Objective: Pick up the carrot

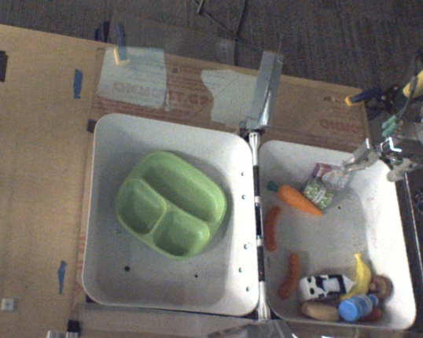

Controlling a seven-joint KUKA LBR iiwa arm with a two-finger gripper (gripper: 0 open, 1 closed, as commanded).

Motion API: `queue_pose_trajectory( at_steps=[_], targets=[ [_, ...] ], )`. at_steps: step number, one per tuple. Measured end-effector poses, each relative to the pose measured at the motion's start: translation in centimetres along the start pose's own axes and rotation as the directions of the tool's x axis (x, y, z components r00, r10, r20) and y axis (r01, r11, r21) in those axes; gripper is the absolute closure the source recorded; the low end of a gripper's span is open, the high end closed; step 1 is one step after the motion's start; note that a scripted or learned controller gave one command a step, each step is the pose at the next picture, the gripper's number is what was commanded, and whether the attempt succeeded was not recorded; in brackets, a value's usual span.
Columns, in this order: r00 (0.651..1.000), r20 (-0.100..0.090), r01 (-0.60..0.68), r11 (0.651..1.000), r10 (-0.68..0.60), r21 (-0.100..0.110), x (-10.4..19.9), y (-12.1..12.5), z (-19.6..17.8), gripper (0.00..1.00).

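Toys are crowding the right bin's [404, 234] near corner; carrot [300, 200] is lying far-left; my pincer [366, 158] is hovering, grip state unclear.

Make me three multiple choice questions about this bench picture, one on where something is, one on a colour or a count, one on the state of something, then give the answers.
1. Where does the carrot lie?
A. In the right bin
B. On the green tray
C. On the bench outside the bins

2. How many compartments does the green tray have?
A. Two
B. Three
C. Five

3. How does the carrot stand to the gripper?
A. Clamped between its fingers
B. Lying in the bin, apart from it
C. Lifted above the tray

Answers:
1 A, it lies in the right bin's upper left part.
2 B, one long section and two smaller ones show.
3 B, the gripper is at the bin's upper edge, up and right of the carrot.
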State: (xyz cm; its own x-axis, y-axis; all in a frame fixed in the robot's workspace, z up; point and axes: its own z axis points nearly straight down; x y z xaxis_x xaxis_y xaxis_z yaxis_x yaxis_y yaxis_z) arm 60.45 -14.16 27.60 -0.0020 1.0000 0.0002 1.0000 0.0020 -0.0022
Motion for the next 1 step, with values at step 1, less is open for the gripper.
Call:
queue_pose_trajectory(
  at_steps=[1],
  targets=[
    [0.984,-0.001,-0.180,0.984,0.180,0.002,-1.73,-0.62,6.03,0.00]
  ],
)
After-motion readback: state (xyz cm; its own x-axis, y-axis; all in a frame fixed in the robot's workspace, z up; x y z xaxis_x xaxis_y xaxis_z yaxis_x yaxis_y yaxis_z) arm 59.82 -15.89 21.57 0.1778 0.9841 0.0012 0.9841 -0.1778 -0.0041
